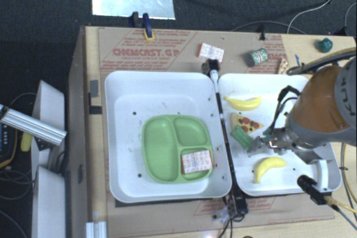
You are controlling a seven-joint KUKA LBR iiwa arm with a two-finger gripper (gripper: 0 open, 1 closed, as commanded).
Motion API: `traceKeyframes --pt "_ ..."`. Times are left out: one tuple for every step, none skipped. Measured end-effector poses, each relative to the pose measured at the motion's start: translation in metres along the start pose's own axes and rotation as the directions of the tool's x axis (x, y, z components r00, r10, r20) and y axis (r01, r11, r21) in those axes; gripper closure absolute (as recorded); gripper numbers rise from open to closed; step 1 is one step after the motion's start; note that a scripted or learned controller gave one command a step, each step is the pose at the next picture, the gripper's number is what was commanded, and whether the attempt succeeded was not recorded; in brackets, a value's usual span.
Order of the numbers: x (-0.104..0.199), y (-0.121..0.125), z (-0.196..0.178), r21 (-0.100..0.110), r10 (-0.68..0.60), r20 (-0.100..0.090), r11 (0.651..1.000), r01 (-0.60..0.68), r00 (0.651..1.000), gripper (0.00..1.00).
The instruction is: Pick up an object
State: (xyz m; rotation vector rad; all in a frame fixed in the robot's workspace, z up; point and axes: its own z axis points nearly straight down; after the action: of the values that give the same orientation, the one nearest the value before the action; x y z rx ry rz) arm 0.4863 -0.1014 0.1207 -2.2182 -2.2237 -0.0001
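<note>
Camera view had the claw (262,145) low in the right bin (290,189), approaching the green block (242,136) at nine o'clock, finger spread unclear, closing needed next.

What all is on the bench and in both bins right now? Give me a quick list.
bins: 2, white, side by side
divided plate: 1, green, left bin
packet: 1, red-and-white, on the plate
bananas: 2, yellow, right bin
pizza slice: 1, right bin
green block: 1, right bin
small box: 1, red-and-white, on the bench behind the bins
can: 1, greenish, on the bench behind the bins
gripper: 1, over the right bin by the green block
</note>
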Motion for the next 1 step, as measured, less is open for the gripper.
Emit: traceKeyframes --pt "0.0167 0.0405 0.0112 -0.002 0.000 0.000 1.000 0.000 1.000 0.00"
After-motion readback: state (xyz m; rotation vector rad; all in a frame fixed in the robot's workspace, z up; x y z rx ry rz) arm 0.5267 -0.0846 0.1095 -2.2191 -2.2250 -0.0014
